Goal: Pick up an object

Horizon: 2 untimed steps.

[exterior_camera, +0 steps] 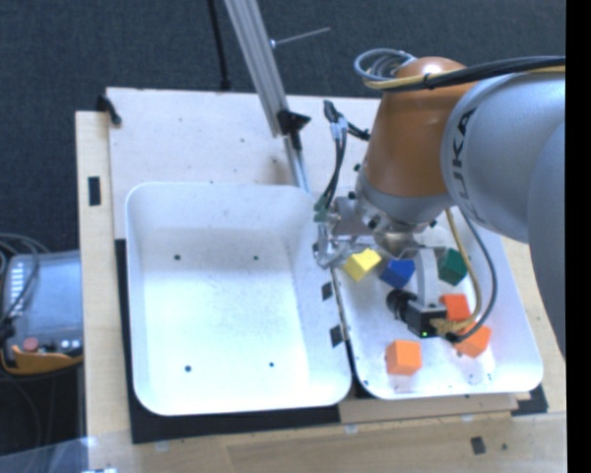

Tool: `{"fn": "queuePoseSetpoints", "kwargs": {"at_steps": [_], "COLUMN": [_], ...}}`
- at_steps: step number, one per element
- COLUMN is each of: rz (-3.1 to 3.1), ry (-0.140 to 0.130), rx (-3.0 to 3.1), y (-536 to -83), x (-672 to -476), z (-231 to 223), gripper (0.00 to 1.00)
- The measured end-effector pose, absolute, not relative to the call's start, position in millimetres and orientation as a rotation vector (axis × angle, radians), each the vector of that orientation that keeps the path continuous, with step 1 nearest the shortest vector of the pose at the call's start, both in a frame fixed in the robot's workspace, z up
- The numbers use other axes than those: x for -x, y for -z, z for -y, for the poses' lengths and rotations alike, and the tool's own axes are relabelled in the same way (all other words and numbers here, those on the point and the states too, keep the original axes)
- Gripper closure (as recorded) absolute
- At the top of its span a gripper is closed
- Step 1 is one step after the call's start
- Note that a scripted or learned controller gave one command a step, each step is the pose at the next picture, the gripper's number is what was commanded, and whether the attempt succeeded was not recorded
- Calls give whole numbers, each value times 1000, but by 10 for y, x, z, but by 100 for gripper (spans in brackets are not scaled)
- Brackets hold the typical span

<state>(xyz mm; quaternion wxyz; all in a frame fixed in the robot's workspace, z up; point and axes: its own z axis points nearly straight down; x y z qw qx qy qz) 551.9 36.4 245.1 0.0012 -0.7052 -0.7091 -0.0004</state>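
Blocks lie loose in the right bin [517, 363], scattered rather than stacked, so each can be taken on its own from above. The yellow block [362, 262] sits nearest the wall shared with the left bin [227, 294], tilted a little. A blue block [399, 271] is just beside the yellow block on the side away from that wall, and a green block [452, 265] lies further the same way. Three orange blocks sit nearer the front rim than the yellow block: one [456, 305] below the green, one [474, 341] nearer the rim again, and one [404, 356] apart from the rest, almost straight down-view from the yellow block.

The arm [492, 136] comes in from the view's right and bends steeply down, its orange band [414, 136] standing almost over the yellow block. The hand [372, 239] hangs under the wrist, just above and touching or nearly touching the yellow block's upper edge; the wrist covers most of it. Whether it is wide or narrow I cannot tell, nor whether it has anything.

Judging by where the wrist is aimed, the yellow block is the likeliest target, with the blue close enough to get in the way. The bin wall near the yellow block leaves little room on that side.
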Motion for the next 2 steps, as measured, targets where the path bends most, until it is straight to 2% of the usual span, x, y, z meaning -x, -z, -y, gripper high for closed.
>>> {"fn": "queuePoseSetpoints", "kwargs": {"at_steps": [1, 2], "rz": [2228, 2219], "ry": [-1, -2], "rx": [2209, 2220], "y": [-2472, -2471], "x": [-5333, -5341], "z": [-936, -898], "gripper": [100, 0]}}
